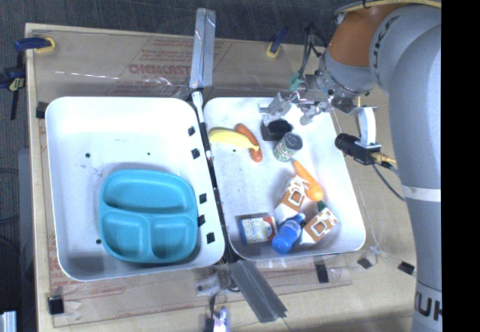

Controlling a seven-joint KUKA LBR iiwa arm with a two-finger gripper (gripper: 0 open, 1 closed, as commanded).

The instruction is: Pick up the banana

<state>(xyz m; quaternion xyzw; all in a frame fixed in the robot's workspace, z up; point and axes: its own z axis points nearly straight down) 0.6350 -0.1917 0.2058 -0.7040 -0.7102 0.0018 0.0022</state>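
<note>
Tool [279, 130] hung over the right bin's [346, 195] far end, its opening impossible to judge, while the banana [228, 138] lay just leftward, long axis running left-right beside a sausage [250, 141].

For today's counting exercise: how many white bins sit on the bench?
2. The left bin holds a blue tray; the right bin, beside it, holds the banana and other items.

Blue tray [148, 215] in left bin [67, 128]; right bin [234, 195] cluttered.
</note>
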